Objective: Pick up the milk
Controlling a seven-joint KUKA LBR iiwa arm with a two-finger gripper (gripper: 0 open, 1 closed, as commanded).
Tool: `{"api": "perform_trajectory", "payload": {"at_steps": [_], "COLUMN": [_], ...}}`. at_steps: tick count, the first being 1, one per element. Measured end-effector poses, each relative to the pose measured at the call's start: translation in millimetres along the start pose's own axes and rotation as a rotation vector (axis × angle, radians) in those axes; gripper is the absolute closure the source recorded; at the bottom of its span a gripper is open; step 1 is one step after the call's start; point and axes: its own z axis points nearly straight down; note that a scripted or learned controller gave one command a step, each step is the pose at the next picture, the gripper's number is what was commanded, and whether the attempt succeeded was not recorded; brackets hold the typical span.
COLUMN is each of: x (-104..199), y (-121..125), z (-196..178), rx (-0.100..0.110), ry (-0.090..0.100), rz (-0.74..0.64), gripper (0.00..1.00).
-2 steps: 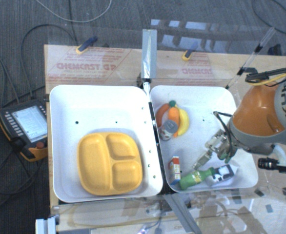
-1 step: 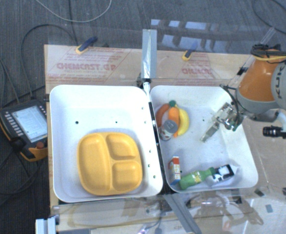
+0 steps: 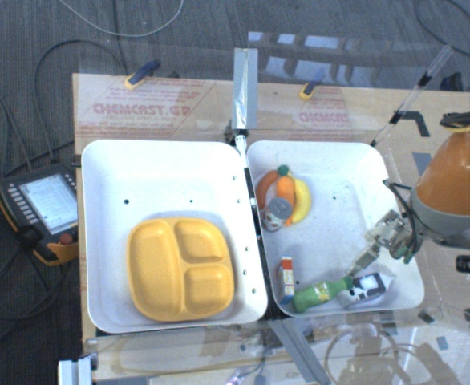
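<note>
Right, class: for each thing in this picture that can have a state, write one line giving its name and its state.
Yellow plastic three-compartment tray: flat in the left white bin.
Green plastic bottle: lying on its side in the right white bin.
Small black-and-white milk carton: lying down near the bin's front corner, ungrasped.
Yellow toy banana: lying beside the orange toy carrot.
Robot hand: above the right bin, holding nothing visible.

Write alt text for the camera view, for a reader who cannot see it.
The gripper hangs over the right bin, above a small milk carton lying in its near corner beside a green bottle. A carrot, banana and small red-and-white box share that bin; the left bin holds a yellow divided tray.
</note>
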Motion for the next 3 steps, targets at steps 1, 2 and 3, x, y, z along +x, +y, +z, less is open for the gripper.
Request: {"api": "perform_trajectory", "payload": {"at_steps": [1, 2, 3], "x": [6.5, -29.1, 5.7], "y": [-1.5, 29.1, -2.6], "z": [16.1, -18.6, 18.5], "rx": [-0.014, -0.004, -0.014], "ry": [-0.024, 0.002, -0.026], "rz": [-0.15, -0.147, -0.181], "gripper": [0.0, 0.0, 0.0]}}
